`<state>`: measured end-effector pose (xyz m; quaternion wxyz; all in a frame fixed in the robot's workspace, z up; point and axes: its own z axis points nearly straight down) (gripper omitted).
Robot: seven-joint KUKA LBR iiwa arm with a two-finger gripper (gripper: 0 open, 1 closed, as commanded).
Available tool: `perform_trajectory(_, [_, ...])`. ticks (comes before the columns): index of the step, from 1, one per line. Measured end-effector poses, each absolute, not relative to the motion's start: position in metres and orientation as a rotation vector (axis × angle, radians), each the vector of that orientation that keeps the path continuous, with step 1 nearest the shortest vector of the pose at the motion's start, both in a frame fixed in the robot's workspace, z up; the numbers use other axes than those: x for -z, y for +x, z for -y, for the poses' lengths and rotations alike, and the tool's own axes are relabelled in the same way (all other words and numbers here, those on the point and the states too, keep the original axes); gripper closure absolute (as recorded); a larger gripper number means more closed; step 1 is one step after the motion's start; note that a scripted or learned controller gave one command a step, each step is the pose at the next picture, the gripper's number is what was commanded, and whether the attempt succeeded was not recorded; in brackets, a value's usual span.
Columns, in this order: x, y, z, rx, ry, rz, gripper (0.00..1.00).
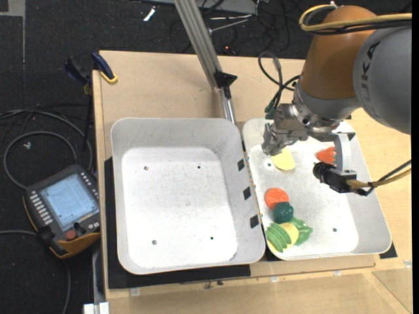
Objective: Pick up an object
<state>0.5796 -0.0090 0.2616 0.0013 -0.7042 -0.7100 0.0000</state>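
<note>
Fingers first, and it's a tough call: my gripper (275,147) is pointing down into the right bin (368,235), but from this slanted overhead angle I cannot tell whether it stands wide or narrow. Nothing shows clamped in it.

Position check! I'm hanging over the bin's far left corner, with my orange band and grey wrist stretching away toward 2 o'clock. Right at my tip, at 5 o'clock, lies a pale yellow piece (284,161), flat on the bin floor. It's just beside me, and whether I'm touching it I can't make out.

Scanning the rest of the field: at 3 o'clock from me sits a small orange-red piece (325,154), partly tucked behind a white bracket. Down at 6 o'clock, a red-orange ball (276,195) is pressed against a dark green lump (283,211). Just past those, near the bin's front edge, lies a green and yellow bundle (288,233).

Over at 9 o'clock, the left bin (131,142) sits flush against the right one. Farther out the same way, a teach pendant (63,207) rests on the dark floor, well apart from the bench.
</note>
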Motion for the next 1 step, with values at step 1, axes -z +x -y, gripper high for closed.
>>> perform_trajectory(1, [-0.2603, 0.5679, -0.0494, -0.001, -2.209, 2.230, 1.00])
